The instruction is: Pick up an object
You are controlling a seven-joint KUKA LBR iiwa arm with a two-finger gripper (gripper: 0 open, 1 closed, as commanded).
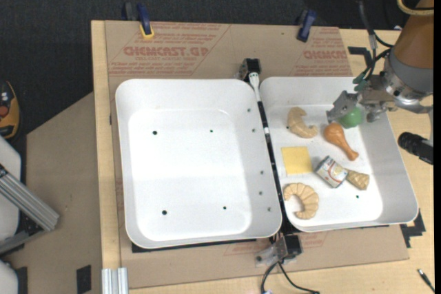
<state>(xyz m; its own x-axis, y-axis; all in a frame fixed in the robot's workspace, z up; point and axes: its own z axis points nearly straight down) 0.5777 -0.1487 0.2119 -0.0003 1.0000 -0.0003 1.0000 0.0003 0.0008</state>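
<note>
You see a small green object (352,118) near the far right corner of the right bin (393,169), with the gripper (348,109) directly over it. Whether the green piece sits between the fingers or merely under them, you cannot tell, and the spread of the gripper is not readable from this angle either. The arm (413,55) reaches in from the right edge of the bench, its orange band above the grey wrist, which bends down and inward towards the bin.

Just beside the green object lies an orange drumstick-shaped toy (340,139), and a tan curved pastry piece (300,122) lies nearer the divider. Towards the bin's near edge you have a yellow square block (297,161), a small tin can (330,171) on its side, a tan wedge (358,180) against it, and a croissant (302,198) by the near left corner. The left bin (138,217) sits alongside, touching the right one.
</note>
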